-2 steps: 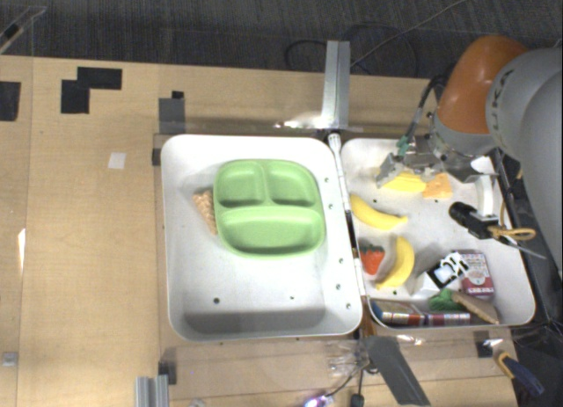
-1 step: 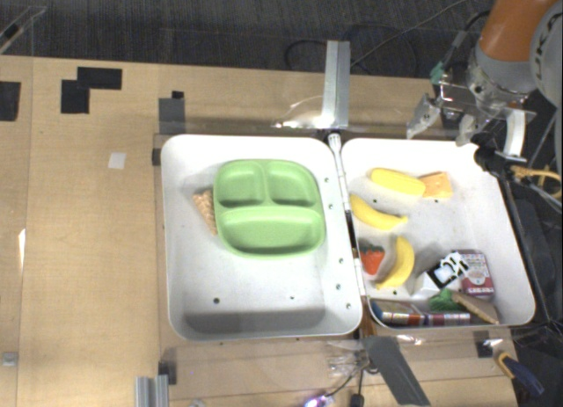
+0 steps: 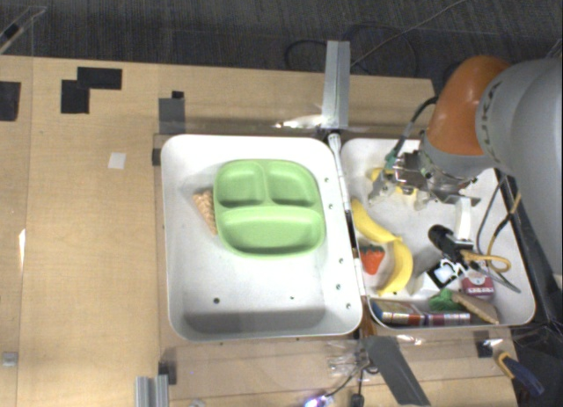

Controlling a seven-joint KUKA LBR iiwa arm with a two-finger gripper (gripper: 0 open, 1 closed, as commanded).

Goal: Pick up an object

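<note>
Gripper: our gripper [image 3: 400, 177] hangs low in the back of the right bin [image 3: 519, 313]. We cannot tell how it is set.
Holding: we see nothing in it.
Things to pick: a banana [image 3: 387, 251] lies in the right bin, just in front of the gripper. A small red thing [image 3: 374, 262] sits beside it. Markers [image 3: 422, 317] lie along the front wall.
Left bin: a green tray [image 3: 266, 206] rests in the left bin [image 3: 255, 317].
Done: we think nothing is picked up yet.
Left: grab one thing, then lift it.

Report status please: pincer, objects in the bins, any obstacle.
Pincer low over right bin. Banana lies near, untouched. Green tray in left bin.
</note>
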